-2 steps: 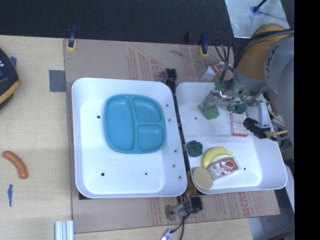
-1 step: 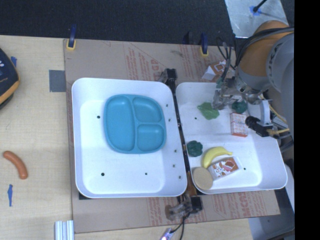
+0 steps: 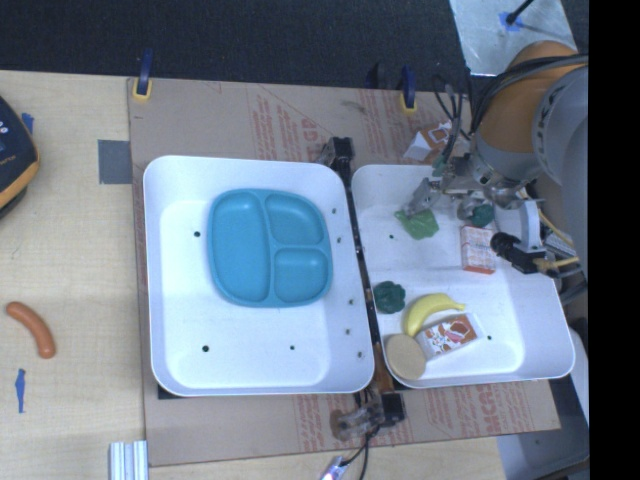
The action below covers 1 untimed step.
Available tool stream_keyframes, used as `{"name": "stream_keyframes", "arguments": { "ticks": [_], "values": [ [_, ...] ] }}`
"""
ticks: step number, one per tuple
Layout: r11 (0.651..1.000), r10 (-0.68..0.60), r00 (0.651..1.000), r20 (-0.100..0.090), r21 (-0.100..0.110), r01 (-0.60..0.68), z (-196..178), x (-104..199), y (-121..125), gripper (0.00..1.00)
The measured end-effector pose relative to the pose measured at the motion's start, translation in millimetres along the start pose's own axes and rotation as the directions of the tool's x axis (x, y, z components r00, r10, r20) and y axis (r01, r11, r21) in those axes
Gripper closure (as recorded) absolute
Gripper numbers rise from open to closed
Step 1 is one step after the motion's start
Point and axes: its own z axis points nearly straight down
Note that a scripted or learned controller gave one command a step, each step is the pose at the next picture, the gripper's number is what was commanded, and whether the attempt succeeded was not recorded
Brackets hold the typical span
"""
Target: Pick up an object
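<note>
While low in the right bin [image 3: 540, 313]: fingers [image 3: 440, 196] just above green object [image 3: 420, 224].

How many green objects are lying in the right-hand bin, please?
2: a lighter green piece near the bin's upper left, and a dark green lump by its left wall. The arm may hide others.

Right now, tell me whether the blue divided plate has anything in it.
Empty. The blue divided plate lies flat in the left bin, and all three of its compartments show bare blue surface with nothing on them.

Single fixed overhead camera, slanted down, both white bins [image 3: 160, 268] fully framed, moderate distance
</note>
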Motion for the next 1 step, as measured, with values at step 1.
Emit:
{"name": "stream_keyframes", "arguments": {
  "ticks": [1],
  "values": [
    [1.0,-0.002,1.0,-0.001,0.002,0.002,11.2,35.6,-0.3,0.0]
  ]
}}
